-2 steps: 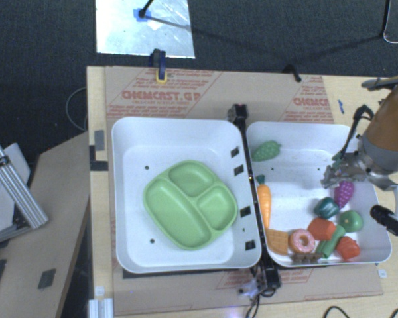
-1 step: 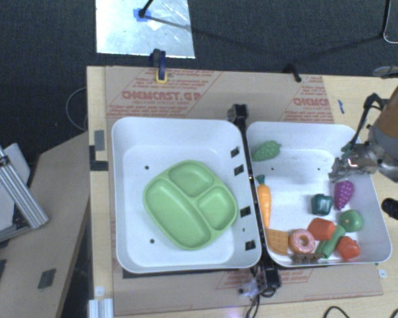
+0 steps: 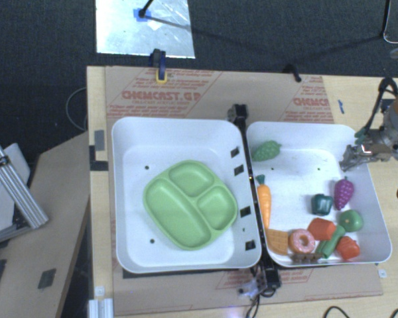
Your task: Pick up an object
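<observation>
- At the right edge of the frame, the hand (image 3: 351, 156) hangs over the far right rim of the right bin (image 3: 298, 154); whether it is open or closed I cannot tell, and nothing shows in it.
- Just below it lies the purple grape bunch (image 3: 343, 191), the nearest candidate for a pick, I'd say.
- Beside the grapes sits a dark teal piece (image 3: 322, 204), then a green piece (image 3: 350, 220) and two red-orange pieces (image 3: 322, 228) packed close at the lower right.
- Down along the near wall, a pink-iced doughnut (image 3: 302, 242) rests against an orange wedge (image 3: 276, 239); that crowding looks awkward for a clean grasp.
- An orange carrot (image 3: 265, 204) lies lengthwise by the divider, and a green leafy item (image 3: 266, 150) sits apart at the bin's upper left, free on all sides.
- Over in the left bin (image 3: 139, 151), a light green divided plate (image 3: 190, 205) sits alone.
- Beneath both bins, a brown sheet (image 3: 186, 95) on the worktop (image 3: 53, 177) reads "CHEMCAST GP" in red, repeated at upper right.
</observation>
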